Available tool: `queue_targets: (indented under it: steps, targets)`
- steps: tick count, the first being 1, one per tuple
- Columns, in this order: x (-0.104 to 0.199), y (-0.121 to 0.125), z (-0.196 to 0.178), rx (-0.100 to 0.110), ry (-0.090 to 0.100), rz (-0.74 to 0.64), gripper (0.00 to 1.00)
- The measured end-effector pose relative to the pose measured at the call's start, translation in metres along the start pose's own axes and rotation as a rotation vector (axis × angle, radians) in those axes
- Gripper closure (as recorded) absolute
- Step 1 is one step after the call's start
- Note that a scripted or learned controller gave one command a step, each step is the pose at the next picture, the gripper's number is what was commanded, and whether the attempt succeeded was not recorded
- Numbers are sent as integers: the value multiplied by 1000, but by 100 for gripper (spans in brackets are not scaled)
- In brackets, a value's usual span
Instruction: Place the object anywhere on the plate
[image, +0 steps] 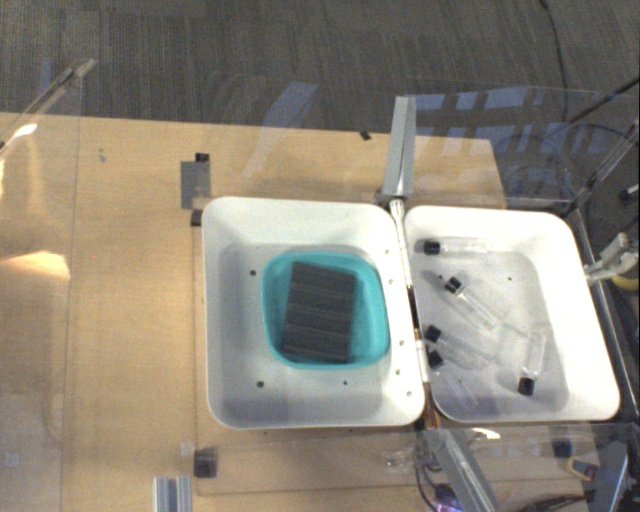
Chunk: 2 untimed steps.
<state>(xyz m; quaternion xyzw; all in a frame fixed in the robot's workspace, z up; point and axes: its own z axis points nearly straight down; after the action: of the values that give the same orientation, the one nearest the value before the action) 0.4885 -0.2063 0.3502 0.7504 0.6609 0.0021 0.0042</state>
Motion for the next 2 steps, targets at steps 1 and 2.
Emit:
queue_targets:
  steps: [1,2]
  targets:
    - [22,106,22,2,0,116,0]
    - [68,163,0,-1,1,185,0]
